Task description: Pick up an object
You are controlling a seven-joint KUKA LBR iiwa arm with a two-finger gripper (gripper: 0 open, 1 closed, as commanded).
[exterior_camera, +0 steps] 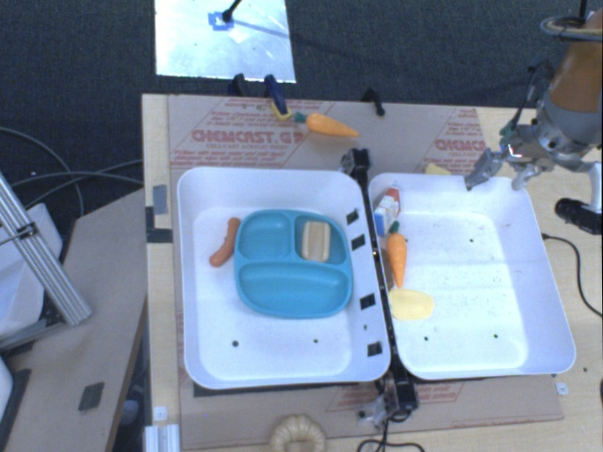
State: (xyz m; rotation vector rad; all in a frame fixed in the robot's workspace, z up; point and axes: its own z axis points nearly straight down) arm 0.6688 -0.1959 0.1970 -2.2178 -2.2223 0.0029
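Brown bench (236,135) under two white bins. Left bin (207,347): blue plate (283,285) with tan bread piece (315,242), orange sausage (224,242) beside plate. Right bin (471,337): carrot (397,257), yellow slice (412,304) just below carrot, small carton (385,211) at top left corner, all along left wall. Another carrot (329,125) lies on bench behind bins. Gripper (501,169) over right bin's far right corner, well apart from toys. Fingers apart, nothing between them.

"CHEMCAST" in red (twice, partly blurred) on the brown board (247,136) beneath the bins.
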